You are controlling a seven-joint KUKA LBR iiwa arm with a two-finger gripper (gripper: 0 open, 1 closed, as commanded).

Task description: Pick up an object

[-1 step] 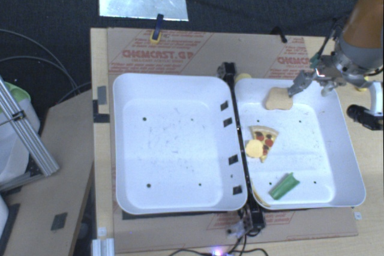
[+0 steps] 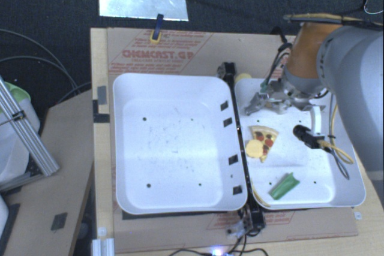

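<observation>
In the camera view, the arm [image 2: 342, 69] is reaching in from the upper right, its gripper [image 2: 267, 102] hanging over the top of the right bin [image 2: 351, 189]; I cannot tell its state. A pizza slice toy [image 2: 262, 141] is lying mid-bin, a green piece [image 2: 283, 186] sitting lower down. The left bin [image 2: 129, 129] is occupying centre frame.

Two white bins sat side by side: a left bin [image 2: 129, 90] and a right bin [image 2: 345, 192]. The right bin held three loose items: one pizza-slice toy [image 2: 264, 135], one yellow round piece [image 2: 257, 150] touching it, one green block [image 2: 284, 186]. One pale yellow ball [image 2: 243, 77] lay at the right bin's far rim, and one arm [image 2: 354, 69] reached in.
</observation>
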